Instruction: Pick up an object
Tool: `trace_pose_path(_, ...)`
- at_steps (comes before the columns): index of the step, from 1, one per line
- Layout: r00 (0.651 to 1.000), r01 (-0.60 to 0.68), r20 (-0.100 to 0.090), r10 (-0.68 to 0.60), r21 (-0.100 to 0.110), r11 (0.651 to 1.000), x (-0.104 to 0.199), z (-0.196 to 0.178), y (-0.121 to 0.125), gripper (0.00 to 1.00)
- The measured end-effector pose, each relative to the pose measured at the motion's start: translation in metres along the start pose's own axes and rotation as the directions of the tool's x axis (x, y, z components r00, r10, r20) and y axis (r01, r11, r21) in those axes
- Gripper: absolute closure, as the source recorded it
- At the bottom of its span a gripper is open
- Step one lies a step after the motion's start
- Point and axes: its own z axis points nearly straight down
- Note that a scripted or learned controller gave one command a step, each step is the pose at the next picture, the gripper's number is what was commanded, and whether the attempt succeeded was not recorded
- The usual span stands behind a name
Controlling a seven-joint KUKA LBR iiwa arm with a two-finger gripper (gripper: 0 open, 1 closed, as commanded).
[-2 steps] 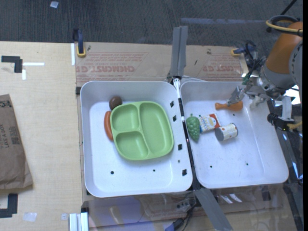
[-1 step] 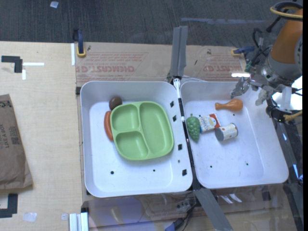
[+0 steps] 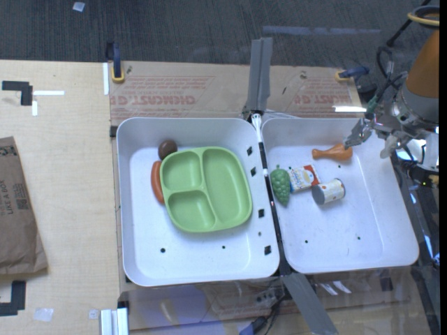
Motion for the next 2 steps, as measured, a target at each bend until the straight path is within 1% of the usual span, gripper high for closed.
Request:
trace_pose_path(1,0.999,-0.037,-0.008,0.037,0.0,0.999,0.0097,0.086,0.0387,0.0)
trace_pose_path(2,0.999,-0.036,0.0,0.036,-0.001,0.999,0.0055,0.0772,0.0389,1.0)
